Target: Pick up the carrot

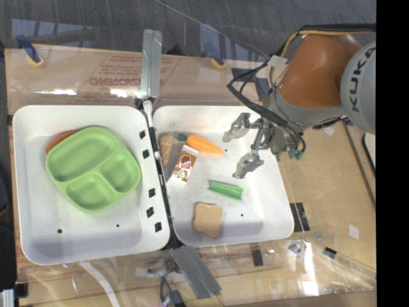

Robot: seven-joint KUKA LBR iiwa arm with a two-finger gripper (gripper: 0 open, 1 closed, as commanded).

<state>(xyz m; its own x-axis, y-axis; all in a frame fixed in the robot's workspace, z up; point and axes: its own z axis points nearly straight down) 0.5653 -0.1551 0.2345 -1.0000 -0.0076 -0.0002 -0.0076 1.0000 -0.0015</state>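
While fingers (241, 147) gape wide — carrot (204, 145), green stick (225, 188), bread (208, 219) in right bin (271, 190).

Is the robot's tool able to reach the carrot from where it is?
Probably yes. The tool hangs open just right of the carrot, with bare bin floor between them. The small carton touches the carrot's lower left, away from the tool.

Single fixed camera mounted above surface (319, 190), angled down at slant. Both bins framed whole at middle distance: right bin (275, 190) beneath gripper (243, 147), left bin (32, 190) beyond it.
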